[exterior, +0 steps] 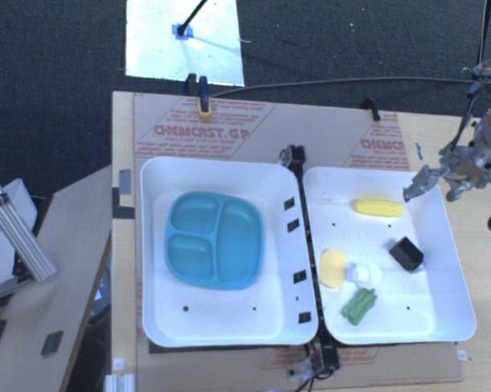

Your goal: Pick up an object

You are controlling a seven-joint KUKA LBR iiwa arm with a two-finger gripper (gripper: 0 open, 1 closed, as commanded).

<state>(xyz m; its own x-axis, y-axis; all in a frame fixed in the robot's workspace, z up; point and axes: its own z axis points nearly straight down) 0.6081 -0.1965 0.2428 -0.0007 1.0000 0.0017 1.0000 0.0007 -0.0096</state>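
Gripper at right bin far edge, fingers spread, unladen; yellow corn near.

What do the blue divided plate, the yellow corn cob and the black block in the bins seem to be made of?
Blue divided plate: probably moulded plastic, with a smooth, even, slightly glossy surface.
Yellow corn cob: likely toy plastic, judging by its uniform bright colour.
Black block: matt and dark, possibly foam or rubber; the view leaves this open.

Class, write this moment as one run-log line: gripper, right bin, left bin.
gripper: above right bin's upper right, holding nothing | right bin: corn cob, black block, green piece | left bin: blue divided plate
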